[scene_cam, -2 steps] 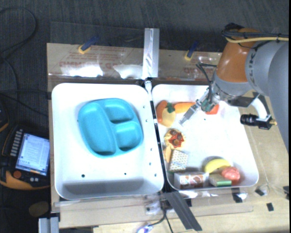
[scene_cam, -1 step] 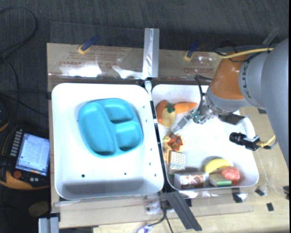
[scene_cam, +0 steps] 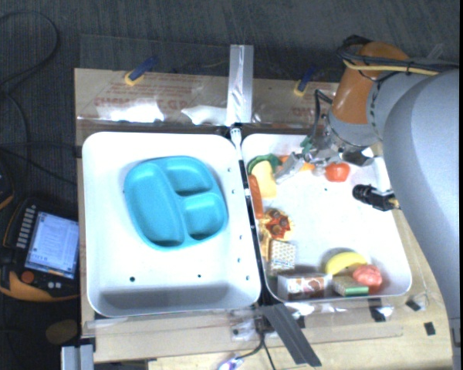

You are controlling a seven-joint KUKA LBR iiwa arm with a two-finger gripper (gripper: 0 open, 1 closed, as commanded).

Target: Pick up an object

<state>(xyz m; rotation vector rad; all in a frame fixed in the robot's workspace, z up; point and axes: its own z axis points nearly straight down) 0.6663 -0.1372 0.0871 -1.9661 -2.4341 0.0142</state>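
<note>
Wooden benchtop (scene_cam: 170, 91) carries two white bins; nearest the viewer, a yellow banana (scene_cam: 344, 262) and small cartons crowd the right bin (scene_cam: 336, 214), well below the gripper (scene_cam: 318, 154). Just right of it sits a red tomato (scene_cam: 337, 172), likely the target. Whether it is clenched, I cannot tell. Far left lies a blue tray (scene_cam: 177, 200).

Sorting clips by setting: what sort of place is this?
Probably a robotics lab bench: two white bins, toy food beside a blue tray, and a pendant on the floor.
</note>
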